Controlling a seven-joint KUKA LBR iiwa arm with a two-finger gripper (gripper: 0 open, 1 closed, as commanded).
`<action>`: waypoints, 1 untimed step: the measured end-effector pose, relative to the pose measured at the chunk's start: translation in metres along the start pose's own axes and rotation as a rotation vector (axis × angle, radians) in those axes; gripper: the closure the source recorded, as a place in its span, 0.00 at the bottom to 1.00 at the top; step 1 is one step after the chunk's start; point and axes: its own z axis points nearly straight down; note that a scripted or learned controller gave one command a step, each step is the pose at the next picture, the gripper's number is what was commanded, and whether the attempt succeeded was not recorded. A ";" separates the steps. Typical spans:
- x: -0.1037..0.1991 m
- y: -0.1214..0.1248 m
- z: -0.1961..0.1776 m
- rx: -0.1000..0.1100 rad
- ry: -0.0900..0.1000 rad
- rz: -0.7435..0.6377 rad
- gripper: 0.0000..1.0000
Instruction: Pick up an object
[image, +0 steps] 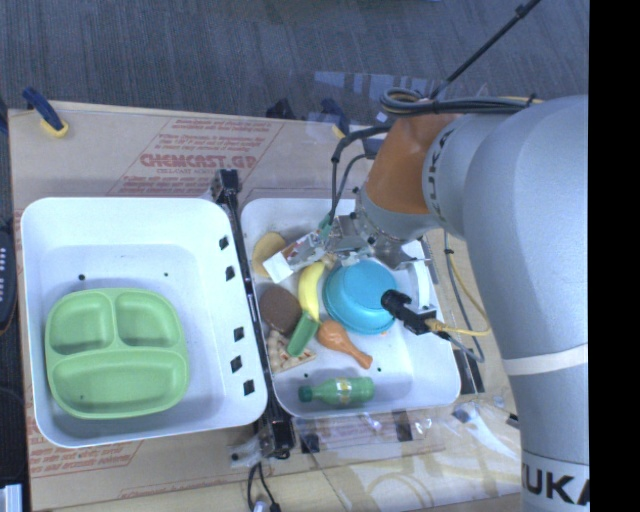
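- Since the gripper (340, 238) hangs low over the rear of the right bin (438, 388), the step is judged to be approach/descent; nothing is seen held.
- Gripper state: cannot be told, as it is masked by the wrist from this angle.
- Likeliest target: banana (312, 288), just below the gripper, lying against the blue bowl (360, 293). The bowl rim poss. overlaps it (view poor here).
- Same bin: brown lump (280, 308) left of the banana, orange drumstick toy (345, 345) below the bowl, green bottle (338, 391) on its side near the front wall, apart from the pile.
- Left bin (60, 225): green tray (117, 352) is noted; not relevant to this reach.
- One obj. only should be singled out. Descent to be centred on the banana's mid-length, with closure across its narrow width, not along it.
- Bowl wall to be avoided: hard & curved, likely to slip or be shoved.
- Pile is tight, so neighbours may be nudged. Lift to be made slow & straight up, grip checked before travel.
- Fallback: the bottle is judged easier, being free on all sides, though it may roll.
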 end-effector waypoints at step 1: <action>0.022 -0.003 0.011 -0.021 0.005 0.418 0.00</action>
